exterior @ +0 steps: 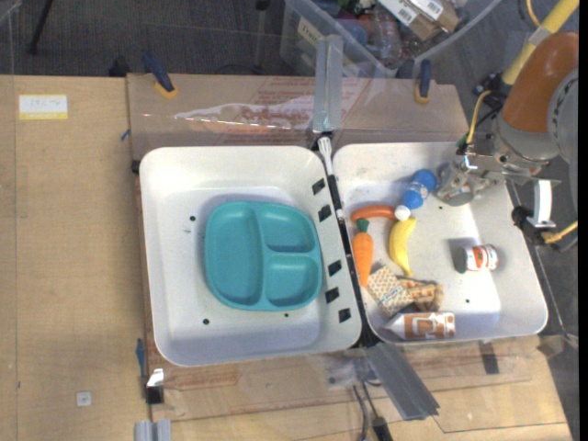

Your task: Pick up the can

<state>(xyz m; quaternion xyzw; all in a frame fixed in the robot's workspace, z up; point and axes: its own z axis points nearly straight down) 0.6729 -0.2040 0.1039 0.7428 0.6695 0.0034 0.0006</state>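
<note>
The can is small, white with an orange label, and lies on its side in the right half of the right bin. My gripper hangs over the far part of that bin, just right of a blue bottle. It is well behind the can and apart from it, with nothing seen held. The grey arm with its orange band comes in from the upper right.
In the right bin's left half lie a banana, a carrot, a red-orange pepper and a snack packet. A brown-labelled bottle lies at the front wall. The left bin holds a teal divided plate.
</note>
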